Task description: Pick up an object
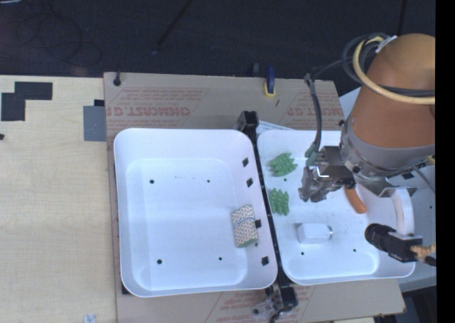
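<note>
My gripper [311, 191] hangs over the middle of the right bin [334, 272], with the grey and orange arm reaching in from the right. Just to its left lie two green leafy pieces, one [282, 164] toward the back and one [279, 201] close to the divider. A small white block [313, 232] rests on the bin floor just in front of the gripper. An orange piece [357, 201] pokes out from under the wrist on the right, partly hidden. I see nothing held in the gripper.
The left bin [142, 172] holds a patterned beige and green pad [244, 226] against its right wall. Black clips line the divider between the two bins. Brown cardboard lies under both bins, and a wooden bench top spreads to the left.
</note>
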`<control>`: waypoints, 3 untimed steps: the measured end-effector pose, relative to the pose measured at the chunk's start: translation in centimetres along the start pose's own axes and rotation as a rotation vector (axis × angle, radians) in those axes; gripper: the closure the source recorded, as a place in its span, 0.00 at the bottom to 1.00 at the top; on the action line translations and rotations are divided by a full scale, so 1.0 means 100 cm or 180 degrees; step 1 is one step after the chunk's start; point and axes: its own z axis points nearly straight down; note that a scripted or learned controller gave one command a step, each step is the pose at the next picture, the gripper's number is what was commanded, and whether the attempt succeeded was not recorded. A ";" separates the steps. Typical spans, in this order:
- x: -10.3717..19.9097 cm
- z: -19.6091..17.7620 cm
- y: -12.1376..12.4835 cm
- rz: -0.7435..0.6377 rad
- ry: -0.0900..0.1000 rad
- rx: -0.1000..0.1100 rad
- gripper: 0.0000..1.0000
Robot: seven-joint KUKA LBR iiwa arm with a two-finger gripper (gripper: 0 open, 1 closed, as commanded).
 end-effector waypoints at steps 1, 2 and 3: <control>-0.120 0.069 -0.002 0.0003 0.0005 -0.0017 1.00; -0.053 -0.016 0.000 -0.0061 0.0017 -0.0071 1.00; -0.142 0.077 -0.001 -0.0010 0.0010 -0.0015 1.00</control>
